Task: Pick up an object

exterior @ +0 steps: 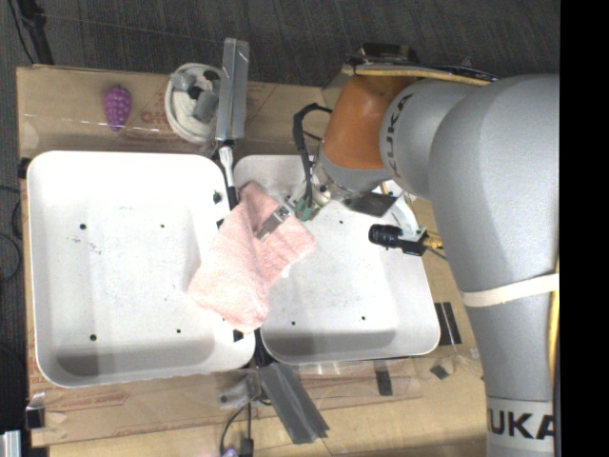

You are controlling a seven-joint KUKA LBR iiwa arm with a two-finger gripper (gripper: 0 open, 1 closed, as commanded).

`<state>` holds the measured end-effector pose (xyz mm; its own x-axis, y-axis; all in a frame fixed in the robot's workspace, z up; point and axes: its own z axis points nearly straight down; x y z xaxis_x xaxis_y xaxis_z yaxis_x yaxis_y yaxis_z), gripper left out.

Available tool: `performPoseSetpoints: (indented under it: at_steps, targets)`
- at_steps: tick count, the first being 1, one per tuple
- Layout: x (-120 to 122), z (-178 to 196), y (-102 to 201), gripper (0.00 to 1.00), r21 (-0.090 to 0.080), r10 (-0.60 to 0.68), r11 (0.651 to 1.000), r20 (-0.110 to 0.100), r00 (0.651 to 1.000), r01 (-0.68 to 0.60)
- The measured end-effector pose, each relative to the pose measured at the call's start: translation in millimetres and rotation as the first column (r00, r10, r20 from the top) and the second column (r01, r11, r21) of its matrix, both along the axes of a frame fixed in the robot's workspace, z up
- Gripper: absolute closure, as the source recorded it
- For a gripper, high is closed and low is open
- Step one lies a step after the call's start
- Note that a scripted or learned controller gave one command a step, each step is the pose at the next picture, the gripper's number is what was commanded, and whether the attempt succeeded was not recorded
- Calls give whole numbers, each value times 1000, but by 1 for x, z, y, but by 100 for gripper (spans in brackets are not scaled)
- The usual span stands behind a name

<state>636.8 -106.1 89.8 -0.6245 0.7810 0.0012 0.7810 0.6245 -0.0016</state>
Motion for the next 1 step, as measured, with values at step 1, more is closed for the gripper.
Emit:
performPoseSetpoints:
  at_steps: [1]
  targets:
    - [1, 7, 0, 100, -1, 3, 1000, -3, 1000, -3]
